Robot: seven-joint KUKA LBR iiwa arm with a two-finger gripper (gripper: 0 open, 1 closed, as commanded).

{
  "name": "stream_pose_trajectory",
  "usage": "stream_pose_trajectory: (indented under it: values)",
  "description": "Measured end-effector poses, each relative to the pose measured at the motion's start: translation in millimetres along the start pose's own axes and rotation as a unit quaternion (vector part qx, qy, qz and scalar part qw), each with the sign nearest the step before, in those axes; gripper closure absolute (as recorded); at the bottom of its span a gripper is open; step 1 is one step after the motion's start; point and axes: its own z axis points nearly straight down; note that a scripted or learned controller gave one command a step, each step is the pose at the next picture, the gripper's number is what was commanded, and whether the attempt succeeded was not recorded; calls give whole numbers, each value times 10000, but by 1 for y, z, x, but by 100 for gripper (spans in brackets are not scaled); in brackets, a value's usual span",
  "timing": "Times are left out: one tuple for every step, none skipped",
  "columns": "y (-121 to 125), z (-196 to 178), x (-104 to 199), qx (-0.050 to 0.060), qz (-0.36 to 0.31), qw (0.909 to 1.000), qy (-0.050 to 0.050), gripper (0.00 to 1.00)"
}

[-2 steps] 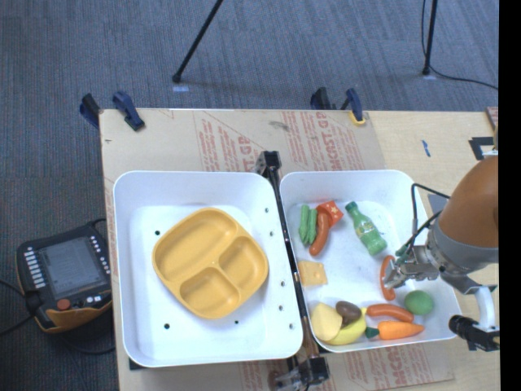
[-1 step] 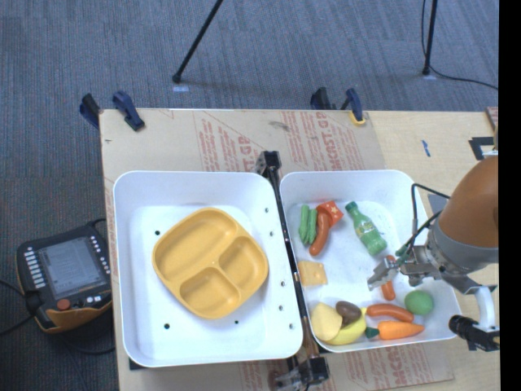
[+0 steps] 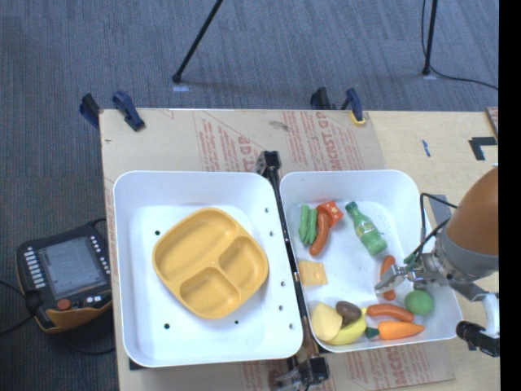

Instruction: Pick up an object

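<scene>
- Your gripper [image 3: 394, 278] hangs low in the right bin [image 3: 400, 181], fingers slightly spread, pinching nothing
- A small orange piece [image 3: 387, 265] lies right at its fingertips, touching or nearly so; you cannot tell which
- The green ball [image 3: 419, 302] sits just beside the claw, with two carrots [image 3: 391, 311] below it
- The green bottle [image 3: 368, 230] lies further up the bin
- The left bin [image 3: 130, 218] holds a yellow divided plate [image 3: 210, 262]

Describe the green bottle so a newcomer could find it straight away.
Look in the right-hand white bin, in its upper middle. The green bottle lies tilted there, beside the green beans and a sausage. It alone has a narrow neck and a pale label.
</scene>
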Motion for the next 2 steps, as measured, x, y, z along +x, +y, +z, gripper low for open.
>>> stream_pose_trajectory:
  values:
    - [0, -10, -1, 4, 27, 10000, -7, 100]
    - [22, -102, 64, -24, -6, 10000, -34, 100]
